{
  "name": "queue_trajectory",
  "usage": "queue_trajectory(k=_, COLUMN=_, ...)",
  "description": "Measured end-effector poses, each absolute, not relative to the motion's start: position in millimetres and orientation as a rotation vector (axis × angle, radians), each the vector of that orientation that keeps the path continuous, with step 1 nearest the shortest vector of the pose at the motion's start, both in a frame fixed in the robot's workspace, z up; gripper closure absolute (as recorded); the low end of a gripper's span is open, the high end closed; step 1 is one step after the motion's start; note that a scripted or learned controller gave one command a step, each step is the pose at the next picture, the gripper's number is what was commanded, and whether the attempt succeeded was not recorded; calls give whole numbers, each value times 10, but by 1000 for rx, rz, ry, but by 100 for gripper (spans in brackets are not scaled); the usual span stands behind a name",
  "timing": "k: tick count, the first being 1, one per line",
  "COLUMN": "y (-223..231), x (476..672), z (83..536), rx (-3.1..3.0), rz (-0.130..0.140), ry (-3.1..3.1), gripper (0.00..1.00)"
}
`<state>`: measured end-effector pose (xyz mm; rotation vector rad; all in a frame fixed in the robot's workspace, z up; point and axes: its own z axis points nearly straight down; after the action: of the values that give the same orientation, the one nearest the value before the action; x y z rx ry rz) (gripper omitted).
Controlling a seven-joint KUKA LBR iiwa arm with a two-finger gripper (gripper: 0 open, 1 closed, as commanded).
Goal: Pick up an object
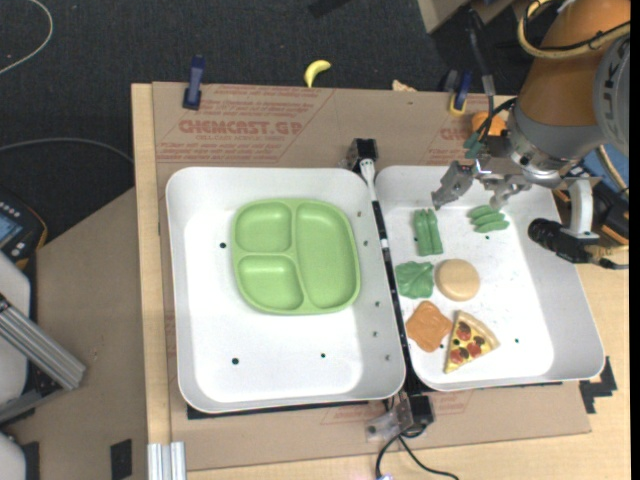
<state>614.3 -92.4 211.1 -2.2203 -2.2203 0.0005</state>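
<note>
Six toy foods (459,279) in right bin (560,298) — one tray (296,256) left — pincer (478,184) wide, unladen.

The scene is lit brightly and evenly from above. The two white bins (200,268) are rendered close to pure white, with mild glare along their rims and little surface detail kept. Short, soft shadows are cast beneath the green tray (296,256) and beside the small food items, so the light is seen as diffuse. The dark floor (150,18) around the bench is left dim and nearly featureless. Colours are slightly washed out. The picture is of low resolution and moderately soft throughout; the print on the cardboard (240,125) is only partly legible. The arm (570,58) at the upper right is slightly blurred.
</note>
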Motion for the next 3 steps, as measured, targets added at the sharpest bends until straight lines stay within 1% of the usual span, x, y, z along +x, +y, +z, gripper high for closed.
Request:
queue_trajectory(k=1, y=-1129, x=5928, z=848, rx=-2218, rz=12, ry=-2210, gripper=0)
queue_trajectory(k=2, y=-1149, x=5270, z=867, rx=-2228, rz=-2, ry=-2217, gripper=0)
queue_trajectory(k=3, y=-1151, x=5293, z=964, rx=-2229, rz=-4, ry=-2223, gripper=100)
